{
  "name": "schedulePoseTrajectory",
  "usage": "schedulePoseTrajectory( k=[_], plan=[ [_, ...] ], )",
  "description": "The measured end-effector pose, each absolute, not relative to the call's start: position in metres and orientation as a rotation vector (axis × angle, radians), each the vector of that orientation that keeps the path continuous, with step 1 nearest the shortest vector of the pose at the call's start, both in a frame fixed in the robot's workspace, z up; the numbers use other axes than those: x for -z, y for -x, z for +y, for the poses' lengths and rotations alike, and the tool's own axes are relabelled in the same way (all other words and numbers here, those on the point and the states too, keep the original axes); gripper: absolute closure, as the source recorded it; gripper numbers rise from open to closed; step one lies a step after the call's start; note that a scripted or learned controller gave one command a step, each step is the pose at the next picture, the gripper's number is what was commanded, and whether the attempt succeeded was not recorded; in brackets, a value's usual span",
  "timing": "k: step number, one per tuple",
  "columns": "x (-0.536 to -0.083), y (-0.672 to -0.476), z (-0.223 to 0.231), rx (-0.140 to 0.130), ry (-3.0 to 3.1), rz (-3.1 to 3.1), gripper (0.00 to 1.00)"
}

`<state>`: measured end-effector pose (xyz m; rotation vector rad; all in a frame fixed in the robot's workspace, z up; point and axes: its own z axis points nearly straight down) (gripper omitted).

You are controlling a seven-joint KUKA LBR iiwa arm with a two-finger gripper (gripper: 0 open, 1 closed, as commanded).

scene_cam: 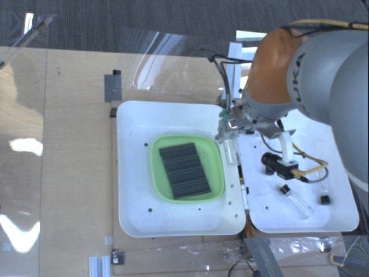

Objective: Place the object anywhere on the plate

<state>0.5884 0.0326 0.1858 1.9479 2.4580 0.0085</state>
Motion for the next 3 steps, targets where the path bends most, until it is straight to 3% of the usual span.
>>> schedulePoseTrajectory(
  k=[1,2,3],
  plan=[
    [-0.186,-0.588,0.032,-0.009,-1.949,2.457,0.0],
    [-0.222,-0.62,0.08,-0.01,-1.983,2.43,0.0],
    [-0.204,-0.616,0.15,-0.008,-2.153,2.285,0.0]
  ],
)
